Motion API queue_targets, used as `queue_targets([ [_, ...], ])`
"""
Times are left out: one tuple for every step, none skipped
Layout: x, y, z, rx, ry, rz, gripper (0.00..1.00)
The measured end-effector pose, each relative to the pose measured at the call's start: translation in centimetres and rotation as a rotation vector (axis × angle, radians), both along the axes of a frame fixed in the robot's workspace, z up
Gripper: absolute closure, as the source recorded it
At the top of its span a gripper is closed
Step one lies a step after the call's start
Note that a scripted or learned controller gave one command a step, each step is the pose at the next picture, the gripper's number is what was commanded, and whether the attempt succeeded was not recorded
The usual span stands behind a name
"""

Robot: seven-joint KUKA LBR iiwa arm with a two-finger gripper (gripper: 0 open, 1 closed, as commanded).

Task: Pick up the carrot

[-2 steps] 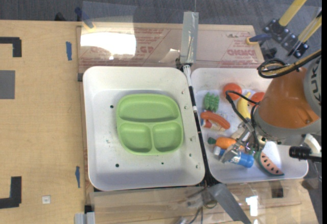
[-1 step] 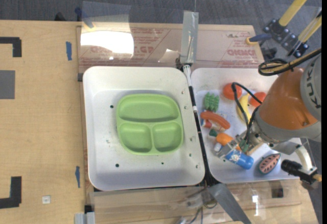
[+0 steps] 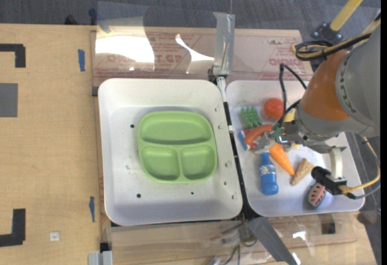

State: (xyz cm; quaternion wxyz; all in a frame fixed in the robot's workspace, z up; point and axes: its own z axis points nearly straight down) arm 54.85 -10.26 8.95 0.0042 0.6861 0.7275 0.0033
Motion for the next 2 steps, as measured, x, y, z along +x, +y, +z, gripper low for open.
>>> queue_targets([
  [0.2, -0.2, 1.2, -0.006, -0.008, 0.001, 1.00],
  [4.1, 6.4, 9.8, 0.003, 0.005, -0.102, 1.00],
])
